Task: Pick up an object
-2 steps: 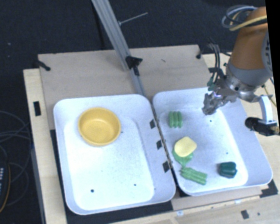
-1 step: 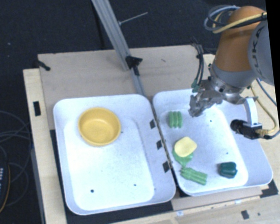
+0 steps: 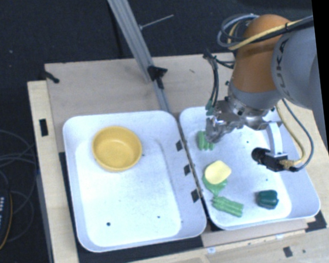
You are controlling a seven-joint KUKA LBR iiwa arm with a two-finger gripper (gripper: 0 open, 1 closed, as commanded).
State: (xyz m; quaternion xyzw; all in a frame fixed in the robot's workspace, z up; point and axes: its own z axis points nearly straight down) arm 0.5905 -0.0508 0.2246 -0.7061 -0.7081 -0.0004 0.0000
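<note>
Green block [image 3: 204,141] upright-ish (long axis up-down) | hand [image 3: 213,129] touching it | grip: cannot tell

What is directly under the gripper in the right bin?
A small green object lies at the tip of the gripper, near the right bin's left wall. Its upper end is covered by the gripper.

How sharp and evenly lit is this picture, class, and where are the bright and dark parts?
Camera view: soft throughout, small toys lack detail; white bins bright, nearly washed out; surrounding floor very dark; yellow bowl casts slight shadow.
</note>
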